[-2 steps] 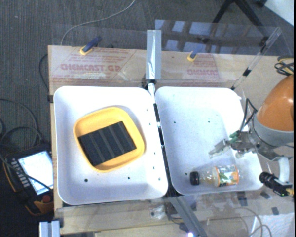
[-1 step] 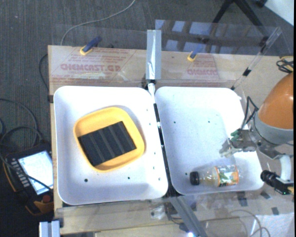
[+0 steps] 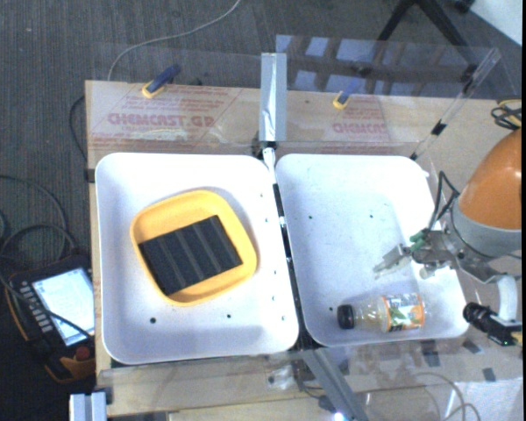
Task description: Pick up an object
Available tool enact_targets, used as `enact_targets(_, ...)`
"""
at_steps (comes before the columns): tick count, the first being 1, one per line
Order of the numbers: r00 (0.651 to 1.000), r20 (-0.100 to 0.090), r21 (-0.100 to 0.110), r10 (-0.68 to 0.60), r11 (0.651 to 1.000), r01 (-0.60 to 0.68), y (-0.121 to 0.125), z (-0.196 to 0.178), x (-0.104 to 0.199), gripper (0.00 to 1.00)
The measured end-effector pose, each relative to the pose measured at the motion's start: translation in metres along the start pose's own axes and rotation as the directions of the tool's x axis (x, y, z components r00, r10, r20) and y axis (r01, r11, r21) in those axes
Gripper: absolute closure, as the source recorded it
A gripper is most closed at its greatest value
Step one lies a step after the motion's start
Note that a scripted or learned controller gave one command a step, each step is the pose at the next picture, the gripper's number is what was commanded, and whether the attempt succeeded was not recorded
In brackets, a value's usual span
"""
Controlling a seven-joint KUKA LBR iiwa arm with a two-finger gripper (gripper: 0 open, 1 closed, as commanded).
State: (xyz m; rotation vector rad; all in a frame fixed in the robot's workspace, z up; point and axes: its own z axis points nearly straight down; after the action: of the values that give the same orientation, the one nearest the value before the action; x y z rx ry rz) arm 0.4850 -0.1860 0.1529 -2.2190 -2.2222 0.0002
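A small bottle [image 3: 384,314] lies on its side in the right bin [image 3: 351,191], near that bin's front edge and toward its right corner. Its long axis runs nearly left to right across the view, tilted only a little. The dark cap points left, toward the divide between the two bins, and the base points right. The body is clear with an amber tint, and a label with green and orange patches wraps its middle; the writing on it is too small to read.

The tool [image 3: 418,254] hangs over the right side of the same bin, just behind the bottle and apart from it. Thin metal parts splay out below the grey wrist, one reaching left over the bin floor. Nothing sits between them, but whether the tool is released or clenched cannot be told from this slant. Above it, the orange band of the arm [image 3: 500,187] bulges at the right of the view.

The left bin [image 3: 123,182] holds a yellow tray [image 3: 149,220], set at a slight angle, with a black ribbed pad [image 3: 190,252] lying inside it.

Behind the bins, a clear sheet on the table [image 3: 101,112] carries red print reading "CHEMCAST" with further letters after it, and a second, fainter red marking farther right is not legible. Two clamps [image 3: 159,80] with yellow and blue parts grip the sheet's far edge.
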Motion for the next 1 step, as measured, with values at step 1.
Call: enact_targets(1,0.985,0.001,0.001,-0.172,0.985,0.172,-0.0016,0.0316,-0.021,0.0)
